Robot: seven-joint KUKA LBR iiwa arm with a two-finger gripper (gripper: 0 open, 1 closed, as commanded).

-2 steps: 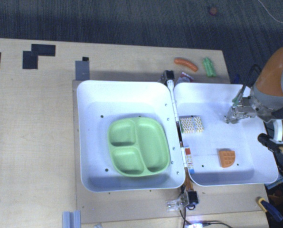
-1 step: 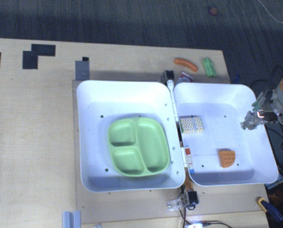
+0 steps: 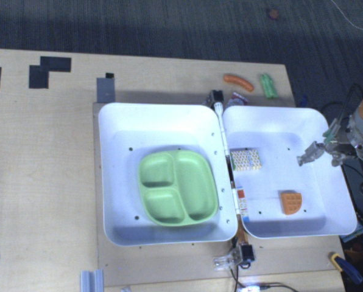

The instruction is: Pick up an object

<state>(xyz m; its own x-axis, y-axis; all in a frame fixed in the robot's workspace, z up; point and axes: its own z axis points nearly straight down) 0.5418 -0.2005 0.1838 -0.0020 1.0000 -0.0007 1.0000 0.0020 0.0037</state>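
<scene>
In the right bin (image 3: 273, 120) lie two small things: a white block with coloured speckles (image 3: 245, 159) near its left wall, and an orange waffle-like piece (image 3: 290, 202) towards the front. My gripper (image 3: 321, 158) hangs over the bin's right side, up and to the right of the orange piece and well apart from it. Its fingers are spread open, one fingertip (image 3: 306, 159) pointing left, and nothing is between them.
The left bin (image 3: 117, 163) holds a green divided plate (image 3: 178, 187). Behind the bins, an orange sausage shape (image 3: 238, 82) and a green object (image 3: 267, 85) lie on the bench. Cables and small clips sit along the seam between the bins.
</scene>
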